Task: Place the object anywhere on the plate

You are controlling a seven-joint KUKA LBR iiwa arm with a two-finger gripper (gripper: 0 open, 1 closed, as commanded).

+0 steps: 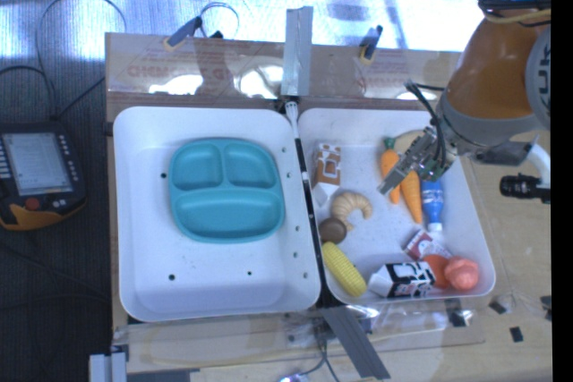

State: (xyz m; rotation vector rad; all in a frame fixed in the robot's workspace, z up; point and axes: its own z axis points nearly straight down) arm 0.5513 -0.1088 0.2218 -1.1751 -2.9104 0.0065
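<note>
At the near edge of the right bin [309,192] there are one yellow corn cob [344,269], one small black and white milk carton [402,279] and one red and pink fruit [455,273], all lying in a row. Just behind the fruit lies one small red and white packet [418,242]. A little farther, near the wall between the two bins, I see one brown round thing [333,230] touching one croissant [352,205]. Behind them stands one small box [327,165] with a brown and white pattern.

In the middle of this bin lie two carrots: the long carrot [413,197] and the short carrot [389,164] farther back. One blue and white tube [432,203] lies just beside the long carrot, on its right.

The gripper [405,171] hangs over the two carrots. It is tilted and blurred, and I cannot tell how wide the jaws are or whether they touch any carrot.

The left bin [143,219] holds one blue plate [225,190] with three compartments. On the desk, left of the bins, lies one handheld controller [38,170].
</note>
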